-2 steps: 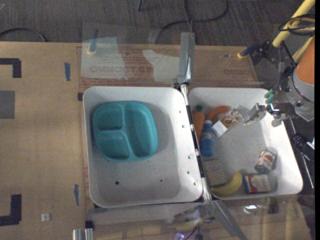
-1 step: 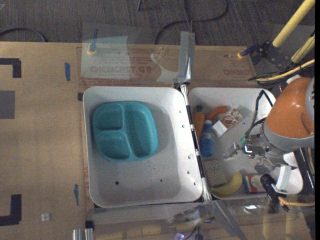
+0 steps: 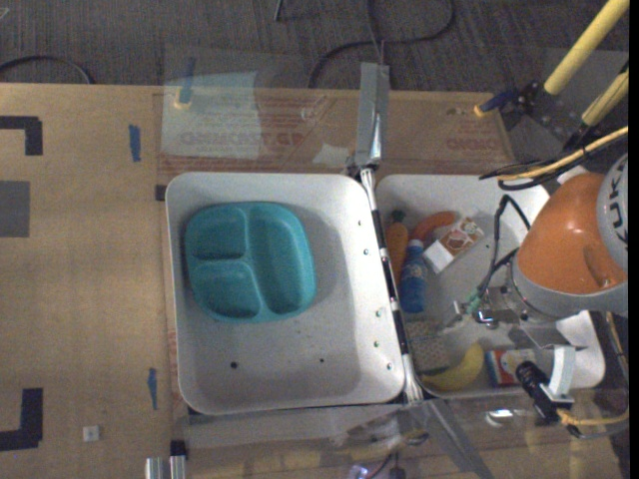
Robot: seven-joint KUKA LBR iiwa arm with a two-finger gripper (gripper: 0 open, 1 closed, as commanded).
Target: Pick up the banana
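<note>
Overhead slanted view of a wooden bench (image 3: pixel 80 297) bearing two shallow white bins side by side. The left white bin (image 3: pixel 290 367) holds a teal plastic plate with three compartments (image 3: pixel 250 259), lying flat in the bin's upper left part. The right white bin (image 3: pixel 589 362) holds several small items. The curved yellow banana (image 3: pixel 457 371) lies near this bin's lower edge, close to the divider between the bins and just right of it. Above the banana, along the divider side, stand or lie an orange carrot-shaped item (image 3: pixel 397 247), a blue bottle with a white cap (image 3: pixel 413 287), a second orange-red item (image 3: pixel 435 225) and a small white carton with a printed label (image 3: pixel 451 244). A red-and-blue packet (image 3: pixel 499 367) lies just right of the banana.

The grey arm with its orange band (image 3: pixel 564 247) reaches in from the right and hangs over the right bin. The two-finger gripper (image 3: pixel 479 312) sits above the banana and near it, not visibly touching it. Whether the fingers are apart or together cannot be told, since the wrist and its cabling obscure them. Black cables (image 3: pixel 409 8) trail across the grey floor beyond the bench, and yellow-handled tools (image 3: pixel 584 43) rest at the upper right.
</note>
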